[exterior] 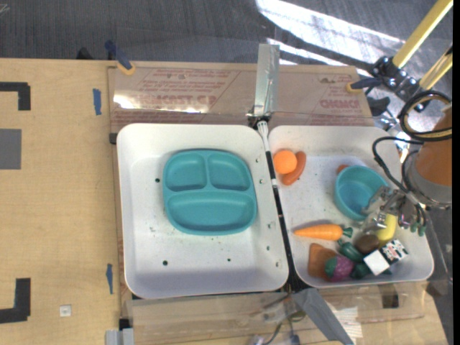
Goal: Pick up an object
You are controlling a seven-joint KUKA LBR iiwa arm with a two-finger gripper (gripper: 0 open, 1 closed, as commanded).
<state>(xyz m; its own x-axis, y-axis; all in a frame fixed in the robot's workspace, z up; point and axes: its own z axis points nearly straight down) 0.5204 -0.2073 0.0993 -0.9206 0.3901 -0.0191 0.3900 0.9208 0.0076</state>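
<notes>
Red print on clear panel (183, 92) behind left bin and on panel (338, 95) behind right bin: too blurred, unreadable. No other legible text.

- My end effector (392, 210) hangs low over the right bin (316, 146), beside the blue bowl (357, 191).
- A teal divided plate (209, 191) lies in the left bin (136, 214).

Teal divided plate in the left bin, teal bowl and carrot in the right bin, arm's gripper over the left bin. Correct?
Not quite. The camera view shows the gripper over the right bin, beside the teal bowl. The rest holds: teal divided plate in the left bin, carrot in the right.
</notes>
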